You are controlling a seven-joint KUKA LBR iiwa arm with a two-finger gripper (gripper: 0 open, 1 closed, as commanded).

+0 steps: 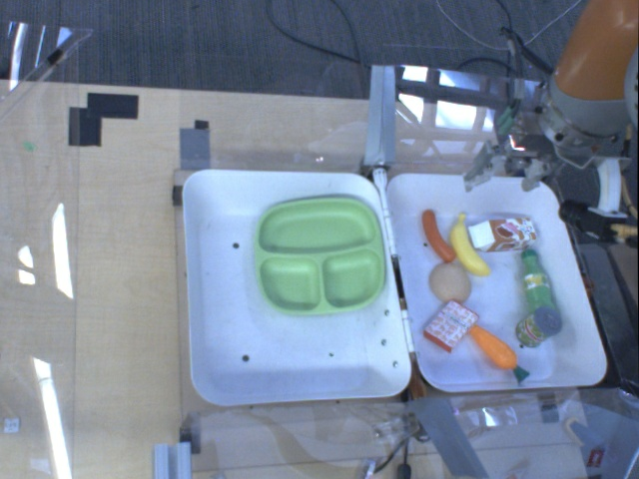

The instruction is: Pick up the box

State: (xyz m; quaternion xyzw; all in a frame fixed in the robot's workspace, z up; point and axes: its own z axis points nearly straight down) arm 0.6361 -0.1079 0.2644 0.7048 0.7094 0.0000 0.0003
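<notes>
A small red and white box (450,325) lies flat in the right bin (579,362), near its front left, between a beige round item (449,284) and a carrot (492,347). A second carton, white with a red-brown print (506,233), lies on its side toward the back of the same bin. My gripper (505,175) hangs over the bin's back rim, just behind that carton and well away from the red box. Its two fingers are spread apart, open, with nothing between them.
The right bin also holds a red sausage (436,236), a banana (468,247) and a green bottle (536,297) on its side. A green divided tray (321,252) sits in the left bin (215,297). A metal frame (439,108) stands behind the bins.
</notes>
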